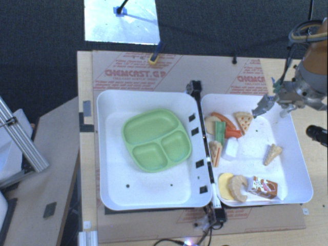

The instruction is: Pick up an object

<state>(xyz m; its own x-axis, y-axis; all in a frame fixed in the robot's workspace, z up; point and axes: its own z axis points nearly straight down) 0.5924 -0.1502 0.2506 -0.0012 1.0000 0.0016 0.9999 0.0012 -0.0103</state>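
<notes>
Pizza wedge (pixel 244 121): this toy slice is lying in the right bin (pixel 300 176), near its far wall, and is looking like the likeliest pick because it is sitting closest to the gripper (pixel 271 106).
Gripper state: the claw is hanging at the bin's far right corner, just beside the wedge; its fingers are reading as parted with nothing between them, though the view is slightly blurred there.
Crowding risk: the wedge is sitting just beside an orange carrot-like piece (pixel 227 125) and a green strip (pixel 220 131), so a descent drifting left is likely to be nudging those instead of closing cleanly on one thing.
Flatness risk: the wedge is lying flat and thin on the floor of the bin, so the fingers are at risk of sliding over it or closing above it and coming up with nothing.
Wall risk: the claw is working close to the far rim, and a steep approach there could be striking the wall before reaching the toy.
Other candidates: a small cone-like piece (pixel 272 154) is lying alone near the bin's middle right, well apart from the rest, and is looking easier; a croissant (pixel 237 187) and a wrapped snack packet (pixel 263 187) are resting near the front edge.
Left bin (pixel 110 188): it is holding a green divided tray (pixel 155 140), which is playing no part in the pick.
</notes>
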